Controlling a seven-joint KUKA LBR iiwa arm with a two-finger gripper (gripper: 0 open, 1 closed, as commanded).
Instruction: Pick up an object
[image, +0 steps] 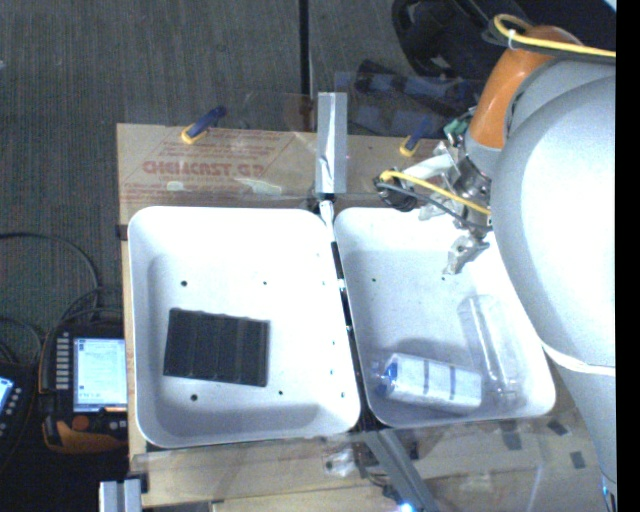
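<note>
1. Hanging over the right bin (400, 250), near its far right edge: end effector (462, 252), tips low, touching nothing.
2. Cannot tell whether fingers are apart or together.
3. Lying flat in the left bin (230, 225): black block (216, 347).
4. Lying in the right bin's near corner: labelled bottle (430, 381).
5. Just beside it, toward the right wall: clear bottle (488, 342).

The bench (215, 165) bears the left bin (140, 300) and right bin (400, 250), touching side by side.
</note>
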